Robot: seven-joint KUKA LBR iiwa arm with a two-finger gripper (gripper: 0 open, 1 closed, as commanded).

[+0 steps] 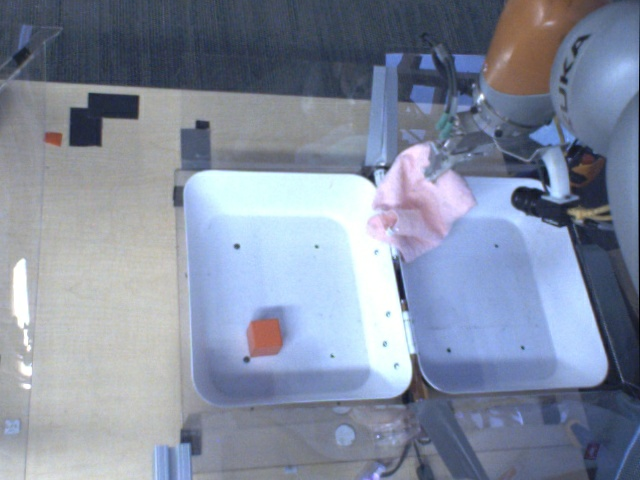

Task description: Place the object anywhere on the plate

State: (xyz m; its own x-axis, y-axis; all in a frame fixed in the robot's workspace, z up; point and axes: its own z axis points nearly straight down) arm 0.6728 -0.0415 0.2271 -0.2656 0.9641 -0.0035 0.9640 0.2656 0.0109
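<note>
In the camera view, the end effector (pixel 443 153) is seen at the upper right, poised above the far edge of the right bin (pixel 520 368), close to the divider between the two bins. A pink cloth (pixel 420 206) is pinched at its top corner between the closed-down fingers, and the rest of it hangs loose below and to the left of the end effector, draped over the meeting rims of both bins. It is judged that the cloth is held by one corner so that it can be lifted clear of the bin walls and carried freely; its slack is explained by its softness, so a swing or a snag on the rim is to be expected during travel.

The left bin (pixel 210 268) lies well to the left of the end effector, and a small orange block (pixel 265 337) rests on its floor, far below and left of the end effector, apart from the cloth. No plate can be made out, so the drop place is left uncertain.

Counted: two white bins, one pink cloth, one orange block, one arm with one end effector. The worktop (pixel 100 298) is seen to carry a few dark markers beyond the left bin.
</note>
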